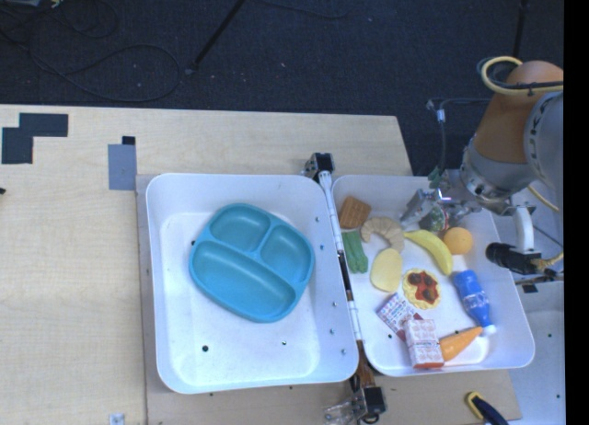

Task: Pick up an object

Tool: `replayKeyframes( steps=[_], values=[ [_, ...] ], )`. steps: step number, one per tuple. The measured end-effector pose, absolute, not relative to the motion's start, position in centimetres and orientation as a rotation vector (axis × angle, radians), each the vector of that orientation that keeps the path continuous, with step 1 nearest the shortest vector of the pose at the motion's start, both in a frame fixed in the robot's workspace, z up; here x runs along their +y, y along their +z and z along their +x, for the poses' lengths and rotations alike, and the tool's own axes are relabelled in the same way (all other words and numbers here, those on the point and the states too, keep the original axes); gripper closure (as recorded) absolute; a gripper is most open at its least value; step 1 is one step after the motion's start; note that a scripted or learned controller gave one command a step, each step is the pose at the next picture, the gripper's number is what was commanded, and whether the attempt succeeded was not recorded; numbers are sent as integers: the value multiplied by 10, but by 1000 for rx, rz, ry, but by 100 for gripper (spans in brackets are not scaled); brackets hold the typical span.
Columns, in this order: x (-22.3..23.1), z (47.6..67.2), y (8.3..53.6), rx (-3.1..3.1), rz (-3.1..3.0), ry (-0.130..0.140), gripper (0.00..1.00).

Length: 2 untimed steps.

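**Gripper low over the toy-food bin, near the banana**

The gripper [431,204] sits at the far edge of the right bin [515,345], its metal fingers too small and cluttered to show how far they are spread, and nothing can be seen held between them.

Just below it and slightly right lies a yellow banana [431,248], with an orange ball [457,241] touching the banana's right side. To the gripper's lower left is a pale croissant-like piece [381,228], and further left a brown cracker [354,212] with a green stick [354,251] beneath it. Below the croissant rests a pale yellow oval [386,269]; beside that, a small pizza disc [422,288]. A blue bottle [473,299] lies right of the disc. Nearest the camera are two red-and-white cartons [411,327] and an orange carrot [460,343].

Well to the gripper's left, the left bin [175,359] holds a blue divided plate [251,261].

The arm [511,133] rises behind the gripper to the right.
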<state>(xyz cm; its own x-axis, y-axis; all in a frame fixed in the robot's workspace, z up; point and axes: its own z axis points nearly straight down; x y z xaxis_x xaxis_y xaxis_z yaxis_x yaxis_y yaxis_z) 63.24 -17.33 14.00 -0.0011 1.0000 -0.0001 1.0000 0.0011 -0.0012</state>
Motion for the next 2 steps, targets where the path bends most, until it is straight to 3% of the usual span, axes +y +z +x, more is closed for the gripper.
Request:
replayKeyframes(
  steps=[1,2],
  values=[
    [-211,539,88,-2219,-2221,1,0],
    [-200,476,89,-2219,-2221,-1,0]
  ],
)
